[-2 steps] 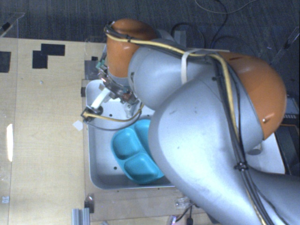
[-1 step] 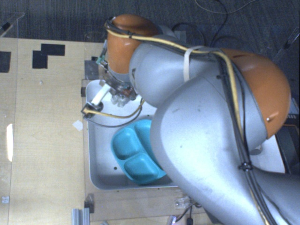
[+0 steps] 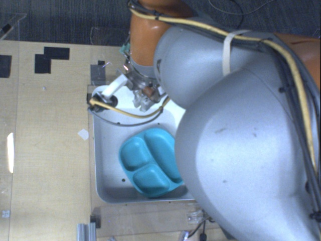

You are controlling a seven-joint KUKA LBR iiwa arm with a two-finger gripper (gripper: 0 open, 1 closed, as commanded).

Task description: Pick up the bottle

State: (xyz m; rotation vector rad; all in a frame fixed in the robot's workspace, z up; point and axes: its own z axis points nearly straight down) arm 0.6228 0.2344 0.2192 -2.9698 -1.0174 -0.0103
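My gripper [image 3: 143, 100] hangs low over the far end of the white bin [image 3: 96, 154], close to its back wall. The grey arm with its orange band [image 3: 150, 31] comes in from the right and hides the bin's right side and whatever lies beneath it. A blue three-compartment tray [image 3: 149, 162] lies on the bin floor nearer the front, apart from the gripper. I see nothing between the gripper's tips from this angle.
The wooden bench [image 3: 45, 134] spreads to the left of the bin, with black marks [image 3: 50, 58] near its back edge. A small metal bracket [image 3: 98, 72] stands at the bin's far left corner. Bare bin floor [image 3: 108, 177] lies left of the tray.
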